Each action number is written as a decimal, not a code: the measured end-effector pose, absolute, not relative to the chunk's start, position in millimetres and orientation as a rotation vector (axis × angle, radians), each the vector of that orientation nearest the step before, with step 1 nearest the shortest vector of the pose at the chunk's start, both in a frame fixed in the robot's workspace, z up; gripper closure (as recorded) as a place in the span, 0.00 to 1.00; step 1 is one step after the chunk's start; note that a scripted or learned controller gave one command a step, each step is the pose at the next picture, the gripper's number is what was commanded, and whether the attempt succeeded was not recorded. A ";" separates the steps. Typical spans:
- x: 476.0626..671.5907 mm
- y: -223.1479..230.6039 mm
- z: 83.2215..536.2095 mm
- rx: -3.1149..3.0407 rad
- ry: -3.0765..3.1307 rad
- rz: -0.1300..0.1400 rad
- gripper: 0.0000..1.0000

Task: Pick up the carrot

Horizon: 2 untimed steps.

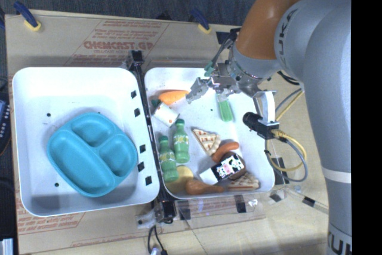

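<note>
Carrot [172, 96] lies in right bin [258, 155], far-left corner, close beside divider wall between bins. Gripper [206, 88] hovers just right of carrot, fingers spread apart, nothing between them. Green bottles [173, 150] stand nearer camera than carrot, along same left wall. Waffle wedge [206, 140] sits right of bottles. Blue divided plate [92, 153] rests in left bin [30, 128], well apart from carrot.

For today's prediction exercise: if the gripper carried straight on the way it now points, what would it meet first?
Probably the carrot: the gripper points left towards it in the right bin, though its height above the bin is unclear.
</note>
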<state>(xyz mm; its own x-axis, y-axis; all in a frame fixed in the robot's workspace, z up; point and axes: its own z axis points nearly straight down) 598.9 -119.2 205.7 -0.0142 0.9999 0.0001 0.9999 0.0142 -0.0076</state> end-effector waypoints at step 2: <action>659.4 -96.6 115.3 -2.095 -2.337 0.000 1.00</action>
<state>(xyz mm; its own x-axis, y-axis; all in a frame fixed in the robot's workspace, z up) 659.4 -96.6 115.3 -0.1092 0.9940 0.0023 0.9940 0.1092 -0.0019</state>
